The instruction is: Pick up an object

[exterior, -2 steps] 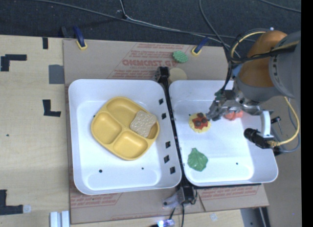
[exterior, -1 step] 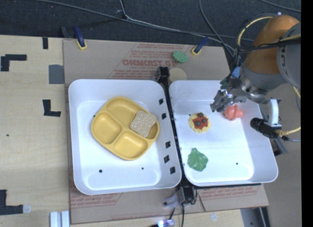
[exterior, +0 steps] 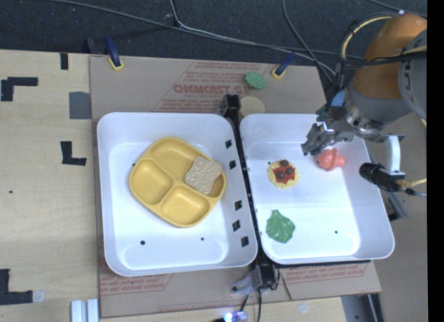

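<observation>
Progress: pick not done, nothing visibly lifted. Using the right bin (exterior: 361, 244) as the landmark.

- Gripper (exterior: 318, 140) sits low over the right bin's upper area, near its far wall, arm coming in from the bin's right side.
- Likely target is the red-pink object (exterior: 331, 159), lying on the bin floor just beside the gripper, on its lower-right side. It looks touching or nearly touching the tool, but I can't tell which.
- Claw state: can't tell. The tool reads as a dark lump from this slanted angle; no way to say released or clenched, and nothing is seen grasped in it.
- Other candidates in the same bin: yellow piece with red topping (exterior: 283, 173) around the bin's middle, left of the red-pink one; green leafy piece (exterior: 279, 226) nearer the bin's front wall. Both well apart from the gripper, untouched by the look of it.
- Left of the right bin: left bin (exterior: 118, 244) with a yellow divided plate (exterior: 163, 189), a cracker-like square (exterior: 203, 175) resting in its upper-right section.

What's left, my read: close on something, lift, confirm it clears the floor.

Hard to make out: contact at the red-pink object, the part of it under the tool, and what the small items actually are; too blurry.
</observation>
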`<state>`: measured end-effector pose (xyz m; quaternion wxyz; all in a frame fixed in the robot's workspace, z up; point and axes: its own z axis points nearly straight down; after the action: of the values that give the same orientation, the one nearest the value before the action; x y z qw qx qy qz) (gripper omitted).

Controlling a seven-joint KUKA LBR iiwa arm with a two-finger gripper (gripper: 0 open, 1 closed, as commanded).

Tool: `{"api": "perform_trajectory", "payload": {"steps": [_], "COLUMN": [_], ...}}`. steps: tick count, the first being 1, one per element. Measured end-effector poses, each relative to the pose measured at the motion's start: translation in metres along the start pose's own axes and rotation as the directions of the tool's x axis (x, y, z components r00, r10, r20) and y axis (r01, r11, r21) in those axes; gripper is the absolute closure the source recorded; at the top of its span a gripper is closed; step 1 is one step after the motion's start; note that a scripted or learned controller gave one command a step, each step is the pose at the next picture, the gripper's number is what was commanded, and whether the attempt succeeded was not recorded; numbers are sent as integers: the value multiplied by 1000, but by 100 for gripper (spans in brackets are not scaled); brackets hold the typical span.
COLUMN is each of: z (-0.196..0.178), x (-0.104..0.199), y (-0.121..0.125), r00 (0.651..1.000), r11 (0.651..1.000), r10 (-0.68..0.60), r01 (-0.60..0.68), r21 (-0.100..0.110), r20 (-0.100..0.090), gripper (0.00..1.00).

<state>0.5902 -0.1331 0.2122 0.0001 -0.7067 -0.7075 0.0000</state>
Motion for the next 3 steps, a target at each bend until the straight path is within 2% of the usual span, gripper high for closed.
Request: {"api": "perform_trajectory", "payload": {"steps": [1,3], "z": [0,10], "x": [40,149], "y": [-14,-36], "r00": [1000,1000], "r11": [1000,1000], "r10": [-2,-5], "r01": [2,5], "r21": [2,3], "r20": [0,-1], "gripper": [100,100]}}
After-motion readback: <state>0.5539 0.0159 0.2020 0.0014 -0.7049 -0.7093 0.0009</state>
